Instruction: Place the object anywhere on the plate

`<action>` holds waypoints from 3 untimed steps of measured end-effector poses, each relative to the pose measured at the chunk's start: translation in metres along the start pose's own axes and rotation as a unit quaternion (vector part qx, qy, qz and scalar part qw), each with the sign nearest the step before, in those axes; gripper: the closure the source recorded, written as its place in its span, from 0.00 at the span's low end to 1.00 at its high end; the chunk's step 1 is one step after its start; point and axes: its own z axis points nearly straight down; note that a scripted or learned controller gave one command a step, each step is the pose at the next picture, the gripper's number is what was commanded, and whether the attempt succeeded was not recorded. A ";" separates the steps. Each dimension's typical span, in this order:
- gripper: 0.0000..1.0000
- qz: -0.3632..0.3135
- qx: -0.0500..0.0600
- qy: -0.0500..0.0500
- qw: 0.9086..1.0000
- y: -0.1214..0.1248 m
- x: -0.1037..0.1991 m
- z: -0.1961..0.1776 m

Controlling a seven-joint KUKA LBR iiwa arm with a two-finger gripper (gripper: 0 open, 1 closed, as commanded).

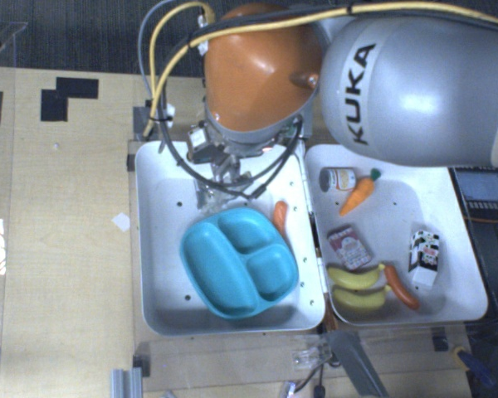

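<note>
A blue divided plate [239, 261] lies in the left bin [162, 305], toward its front. A small orange sausage-shaped object [280, 215] rests on the bin floor just off the plate's far right rim. My gripper [218, 182] hangs over the back of the left bin, just behind the plate's far edge and left of the orange object. The orange wrist band and cables above cover most of it. Nothing is visibly held.
The right bin [465, 305] holds a small jar [340, 178], a carrot [358, 192], a red packet [349, 247], two bananas [357, 287], a red-orange sausage [401, 288] and a small carton [424, 258]. The arm's grey body spans the top right.
</note>
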 end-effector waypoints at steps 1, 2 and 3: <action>1.00 -0.257 0.000 0.000 0.967 0.011 -0.011 0.012; 1.00 -0.230 0.001 0.000 0.973 0.023 -0.001 -0.027; 1.00 -0.459 -0.001 0.000 0.888 -0.004 0.018 0.027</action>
